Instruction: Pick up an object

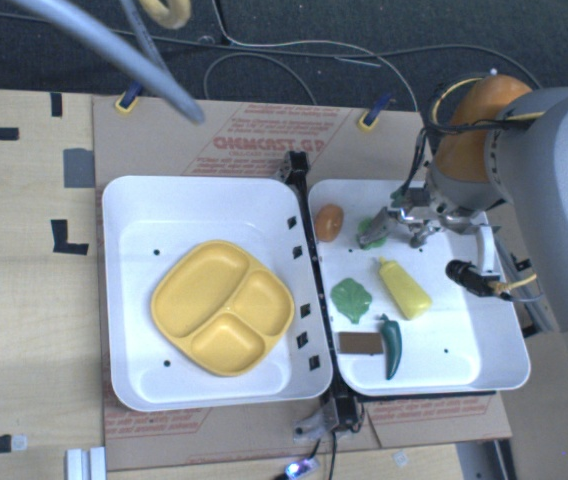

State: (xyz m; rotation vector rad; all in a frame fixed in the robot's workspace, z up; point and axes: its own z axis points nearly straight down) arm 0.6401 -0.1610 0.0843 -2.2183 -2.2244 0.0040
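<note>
Gripper (pixel 376 230) low in the right bin (pixel 504 368), upper part. Finger state: can't tell, too small/dark.

Objs in that bin:
- Orange egg-shaped item (pixel 329 222) just left of the tip, closest candidate.
- Yellow bottle-like toy (pixel 404 288) below and slightly right of the tip, long axis running diagonal upper-left to lower-right, near end pointing up toward the gripper.
- Green leafy toy (pixel 350 299) below.
- Brown block (pixel 360 343) and green pepper (pixel 391 346) further down, pepper roughly vertical.

Left bin (pixel 124 368) has a yellow divided plate (pixel 222 308), well apart from the gripper.

Nothing seen held. Judgement: pick not yet made.
</note>
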